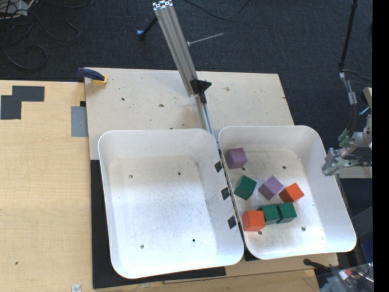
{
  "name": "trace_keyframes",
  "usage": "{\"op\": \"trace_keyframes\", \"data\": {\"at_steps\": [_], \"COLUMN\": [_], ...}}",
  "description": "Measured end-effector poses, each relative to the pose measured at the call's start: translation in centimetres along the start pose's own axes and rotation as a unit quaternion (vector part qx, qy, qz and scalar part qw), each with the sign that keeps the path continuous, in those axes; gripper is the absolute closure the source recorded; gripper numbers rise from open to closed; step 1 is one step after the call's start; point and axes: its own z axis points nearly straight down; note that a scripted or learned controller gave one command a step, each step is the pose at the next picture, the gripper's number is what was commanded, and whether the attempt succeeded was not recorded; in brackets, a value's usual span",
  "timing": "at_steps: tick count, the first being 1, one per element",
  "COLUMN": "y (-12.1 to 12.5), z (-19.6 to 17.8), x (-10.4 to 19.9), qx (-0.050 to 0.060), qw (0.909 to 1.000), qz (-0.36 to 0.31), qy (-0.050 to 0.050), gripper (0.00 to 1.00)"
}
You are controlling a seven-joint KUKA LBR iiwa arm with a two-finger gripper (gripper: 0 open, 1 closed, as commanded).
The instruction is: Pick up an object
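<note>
Blocks lie scattered in the right bin (328, 163), at the lower right of the frame: a purple block (236, 157) at the upper left of the group, a green block (245, 187), a second purple block (271, 187), an orange block (292, 193), two dark green blocks (278, 213) side by side, and another orange block (253, 220) lowest. The gripper (340, 160) sits at the right edge of the frame, outside the bin's right rim, well apart from every block. I cannot tell its state from this view.

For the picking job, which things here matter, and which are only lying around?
Job: purple blocks, green blocks, orange blocks, right bin, gripper.

Lying about: left bin, metal bar, blue clamp.
</note>
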Motion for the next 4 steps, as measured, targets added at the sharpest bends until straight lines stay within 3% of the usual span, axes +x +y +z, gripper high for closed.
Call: {"op": "trace_keyframes", "data": {"at_steps": [4], "y": [0.8], "z": [2.5], "x": [20.4], "qx": [0.003], "qw": [1.0], "qz": [-0.001], "qy": [0.001], "gripper": [1.0]}}
